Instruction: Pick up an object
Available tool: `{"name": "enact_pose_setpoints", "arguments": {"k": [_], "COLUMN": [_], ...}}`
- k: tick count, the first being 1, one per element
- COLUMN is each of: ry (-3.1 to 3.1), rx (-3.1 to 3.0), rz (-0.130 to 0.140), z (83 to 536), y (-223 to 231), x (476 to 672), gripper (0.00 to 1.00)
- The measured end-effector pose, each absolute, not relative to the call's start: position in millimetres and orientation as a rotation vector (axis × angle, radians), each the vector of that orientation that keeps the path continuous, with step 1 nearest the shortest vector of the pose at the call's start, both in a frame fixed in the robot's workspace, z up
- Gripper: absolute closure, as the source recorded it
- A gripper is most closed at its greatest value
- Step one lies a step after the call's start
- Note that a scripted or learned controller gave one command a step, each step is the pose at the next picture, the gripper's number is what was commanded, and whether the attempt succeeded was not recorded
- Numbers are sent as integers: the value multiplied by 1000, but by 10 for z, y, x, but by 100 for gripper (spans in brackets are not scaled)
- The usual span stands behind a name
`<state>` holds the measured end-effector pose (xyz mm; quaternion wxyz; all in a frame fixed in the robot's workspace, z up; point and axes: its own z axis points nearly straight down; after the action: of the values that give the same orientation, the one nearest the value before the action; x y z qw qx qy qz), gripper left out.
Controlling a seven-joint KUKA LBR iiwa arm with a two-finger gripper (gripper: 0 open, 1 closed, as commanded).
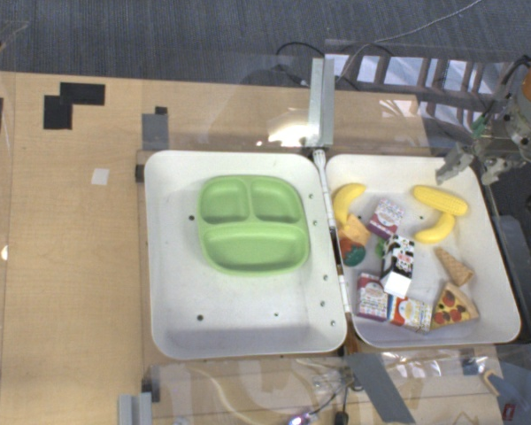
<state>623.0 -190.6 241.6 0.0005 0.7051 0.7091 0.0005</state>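
Counter (62,264): pale wood-toned surface carrying two shallow white bins side by side.

Left bin (173,317): holds one green divided plate (252,224), three compartments, nothing in them.

Right bin (500,312): holds the candidate objects, loosely clustered.
- Yellow banana (440,199), upper right of the bin, long axis running left to right with a slight downward tilt; a second banana (436,228) curves just below it, the two touching or nearly so.
- Third banana (347,199) near the bin's left wall, above an orange-and-green toy cluster (354,242).
- Pink carton (387,217) and black-and-white carton (398,264), centre of the bin.
- Red-and-white boxes (385,301) at the lower centre, packed against each other.
- Cone-shaped piece (455,268) and pizza slice (453,306), lower right.

End effector (467,159): at the bin's upper right corner, over the rim, on the arm entering from the right. Its two grey fingers look spread apart, with nothing between them (small in view, so this is a reading, not a certainty).

Governing relation: the upper right banana is the nearest item, lying just below and slightly left of the end effector. Since its long axis runs across the bin, a grasp would probably need the fingers closing across its narrow width. Its neighbour beneath leaves little room on that side, a likely cause of a miss.
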Motion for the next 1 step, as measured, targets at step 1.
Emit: {"name": "enact_pose_setpoints", "arguments": {"k": [1], "ry": [2288], "rx": [2150], "rz": [3], "z": [994], "y": [-2048], "x": [5606], "gripper": [0]}}
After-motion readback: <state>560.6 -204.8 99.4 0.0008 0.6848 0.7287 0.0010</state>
